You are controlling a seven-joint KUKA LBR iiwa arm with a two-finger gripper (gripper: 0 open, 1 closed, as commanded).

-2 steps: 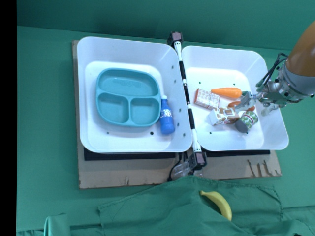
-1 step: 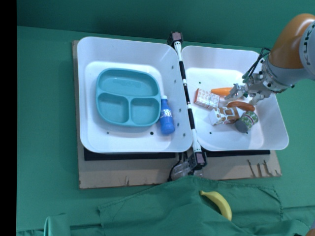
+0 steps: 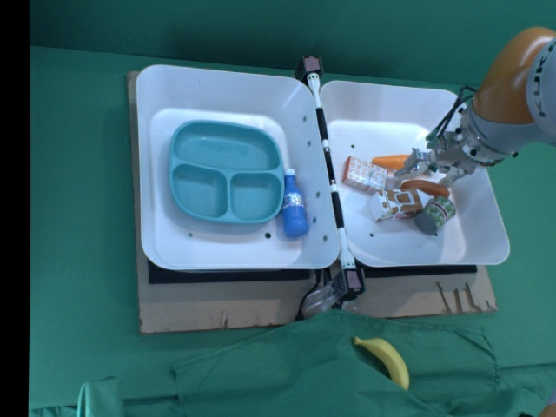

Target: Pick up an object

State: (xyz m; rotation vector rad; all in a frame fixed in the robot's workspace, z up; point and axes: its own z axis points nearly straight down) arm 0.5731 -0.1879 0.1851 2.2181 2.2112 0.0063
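Pincer: hovering in the right bin, fingers spread, gripping nothing. Sitting directly beneath and crowding it: orange carrot, sausage, patterned box, white toy house, grey-green can. Left bin: holding a teal divided plate, a blue bottle lying beside it. Banana: resting on green cloth, off the surface.

One fixed camera looks down at a slant, taking in both bins.
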